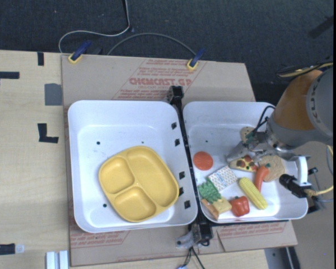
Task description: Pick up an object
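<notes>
The end effector (247,150) hangs low in the right bin (224,112), its tip down among the toy food; whether its fingers are spread or closed cannot be told, nor whether anything sits between them. Directly beneath and touching it lies a pizza slice (243,163). Just right of it rests a tan cookie (273,167) and an orange carrot (260,177). Below it lies a yellow corn cob (252,193), with a red pepper (240,205) beside. Left of it sits an orange-red disc (203,161). Far left, the other bin (84,116) holds a yellow divided plate (138,182).
</notes>
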Controlling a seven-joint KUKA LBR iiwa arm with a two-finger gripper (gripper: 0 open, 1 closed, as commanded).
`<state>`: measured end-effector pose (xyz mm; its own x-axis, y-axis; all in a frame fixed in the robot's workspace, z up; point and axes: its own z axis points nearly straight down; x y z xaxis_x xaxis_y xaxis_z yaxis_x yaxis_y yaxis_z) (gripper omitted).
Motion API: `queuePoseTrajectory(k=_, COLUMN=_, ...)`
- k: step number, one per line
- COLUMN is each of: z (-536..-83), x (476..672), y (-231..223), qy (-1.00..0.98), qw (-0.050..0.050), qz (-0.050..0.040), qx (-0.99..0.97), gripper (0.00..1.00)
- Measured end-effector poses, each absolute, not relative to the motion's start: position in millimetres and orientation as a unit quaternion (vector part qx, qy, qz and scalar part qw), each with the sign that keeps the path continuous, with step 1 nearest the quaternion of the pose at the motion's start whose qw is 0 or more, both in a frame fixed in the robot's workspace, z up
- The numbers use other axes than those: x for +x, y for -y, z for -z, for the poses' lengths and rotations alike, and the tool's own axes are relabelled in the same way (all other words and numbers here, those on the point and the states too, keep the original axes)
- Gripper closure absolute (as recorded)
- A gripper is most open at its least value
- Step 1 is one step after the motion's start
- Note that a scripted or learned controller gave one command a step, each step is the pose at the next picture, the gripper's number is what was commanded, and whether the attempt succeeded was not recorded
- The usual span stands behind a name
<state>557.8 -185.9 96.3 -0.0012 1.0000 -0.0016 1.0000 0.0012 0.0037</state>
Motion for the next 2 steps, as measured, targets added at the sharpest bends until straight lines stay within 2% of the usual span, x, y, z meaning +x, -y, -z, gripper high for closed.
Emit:
queuePoseTrajectory(k=1, z=-170, x=599.1, y=112, qy=-0.711, qw=0.002, qz=-0.0031, qx=0.704, gripper=1.00)
queuePoseTrajectory(k=2, z=-209, x=517.9, y=93, qy=-0.707, qw=-0.001, qz=0.0004, qx=0.707, gripper=1.00)
